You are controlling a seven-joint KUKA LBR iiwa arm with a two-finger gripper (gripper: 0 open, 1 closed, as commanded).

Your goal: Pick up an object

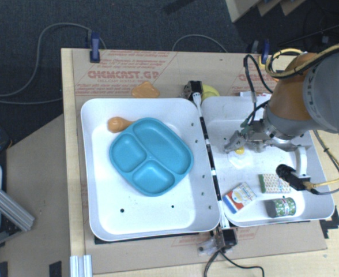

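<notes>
Camera view: the gripper point(234, 144) was seen low in the right bin point(221, 117), near its left wall. Whether it was spread or closed up could not be told, and nothing was seen held in it. A small pale yellowish item point(239, 157) was noted on the bin floor just beside the tip and was judged the likeliest target. It was judged light and possibly soft, so a gentle pinch across its middle was called for; its shape was too small to confirm. Nearer the front of the same bin a red-white-blue carton point(239, 196), a green patterned box point(273, 183) and a green can point(282, 206) were noted. The boxes were judged stiff and light, best taken across the narrow sides; the can smooth and liable to roll. A blue divided plate point(151, 154) was seen in the left bin point(158, 212).
</notes>
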